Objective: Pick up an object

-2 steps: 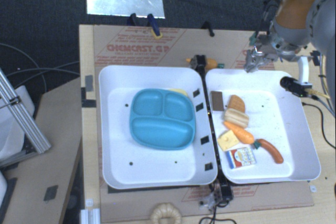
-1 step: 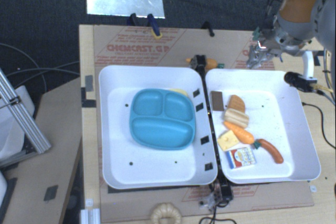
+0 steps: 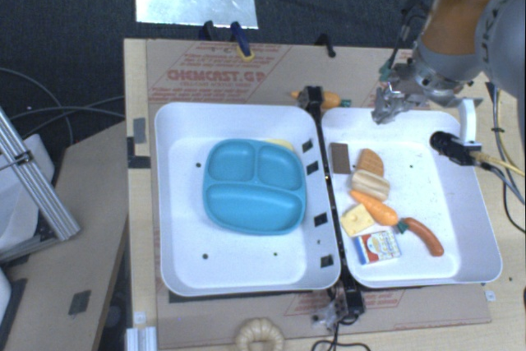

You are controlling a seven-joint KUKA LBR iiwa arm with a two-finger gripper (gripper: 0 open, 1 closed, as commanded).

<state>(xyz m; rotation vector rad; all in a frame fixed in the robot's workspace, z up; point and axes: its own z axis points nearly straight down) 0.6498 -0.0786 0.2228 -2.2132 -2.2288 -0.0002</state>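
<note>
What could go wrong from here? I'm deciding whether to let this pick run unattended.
1. The food pieces sit packed together: the carrot touches the bread roll and cheese, so a grasp may catch two or slip.
2. The gripper hangs at the right bin's far rim, away from the pile; descending there would likely hit the rim.
3. The flat carton offers the fingers little to grip.

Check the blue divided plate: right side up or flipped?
Right side up: the blue divided plate shows three recessed compartments facing up in the left white bin.

Robotics lab: arm [image 3: 460, 20], 2 bins [image 3: 246, 267], cables [image 3: 49, 107].
</note>
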